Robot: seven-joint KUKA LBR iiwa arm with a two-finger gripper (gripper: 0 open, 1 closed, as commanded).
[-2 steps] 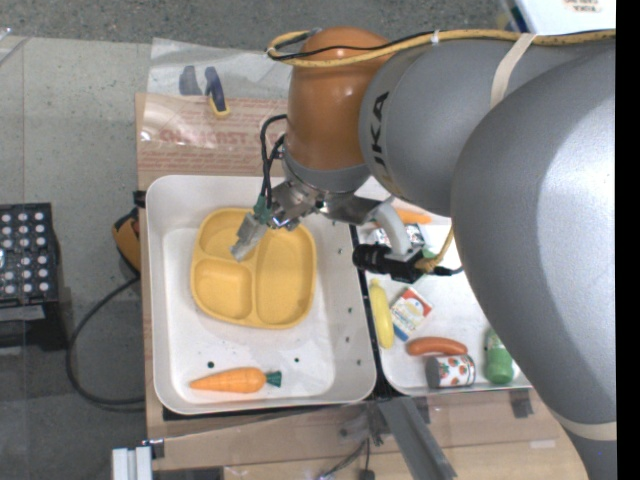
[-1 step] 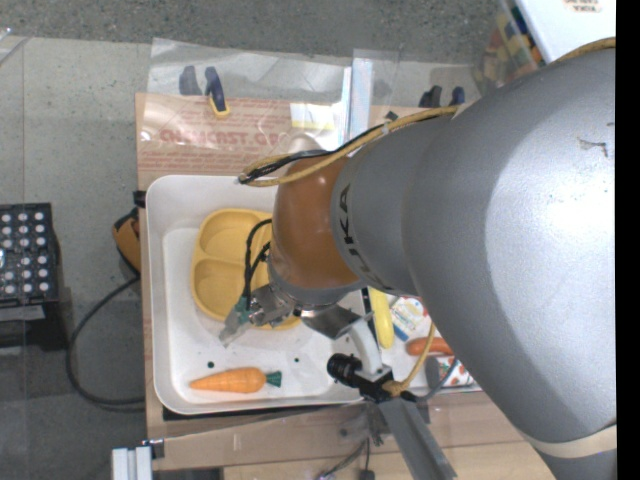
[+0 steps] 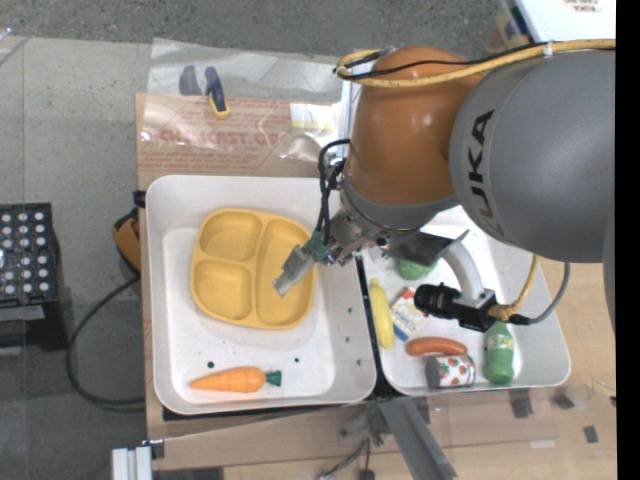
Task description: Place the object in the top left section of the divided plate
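The pincer (image 3: 292,273) is seen over the right part of the yellow plate (image 3: 228,290), which lies in the left bin (image 3: 165,358). Whether anything is held cannot be told, and how far the pincer is open cannot be told either, since its tip is small and blurred. The carrot (image 3: 230,379) lies in the same bin, near of the plate and apart from it; it is judged to be the likely object. The step in hand is judged to be either the approach to a pick or a carry over the plate. If nothing is held, a move nearward to the carrot is called for; then the far left section is to be reached.

One plate, one carrot and two bins are counted. In the right bin (image 3: 545,373), one banana (image 3: 382,313) and one sausage (image 3: 436,346) are made out among other small items.
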